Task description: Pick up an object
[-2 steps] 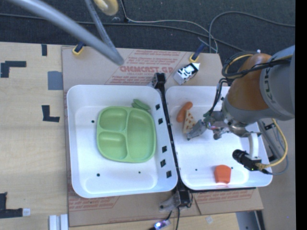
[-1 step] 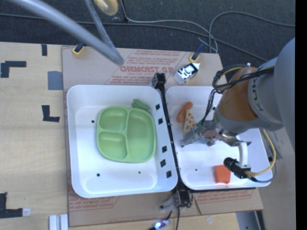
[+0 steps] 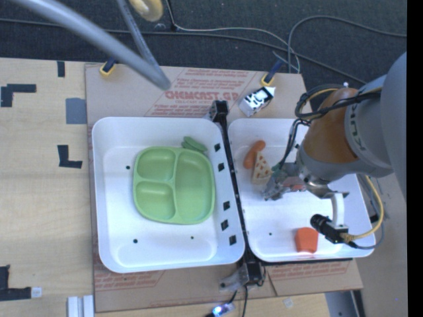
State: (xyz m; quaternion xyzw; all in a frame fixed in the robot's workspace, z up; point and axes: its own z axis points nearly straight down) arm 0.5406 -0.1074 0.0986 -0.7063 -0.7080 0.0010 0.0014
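Gripper (image 3: 276,187): lowered into right bin (image 3: 277,243), beside cheese wedge (image 3: 262,168); jaw state cannot be told.
Left bin (image 3: 106,177): green divided plate (image 3: 174,184) contained.
Orange block (image 3: 306,240): near front wall.

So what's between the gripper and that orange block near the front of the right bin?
In the camera view, bare white bin floor separates the gripper from the orange block. The cheese wedge and carrot piece lie on its far side.

Two white bins (image 3: 106,197), one green divided plate (image 3: 174,183), three toy foods (carrot (image 3: 253,154), cheese wedge (image 3: 262,168), orange block (image 3: 306,240)).
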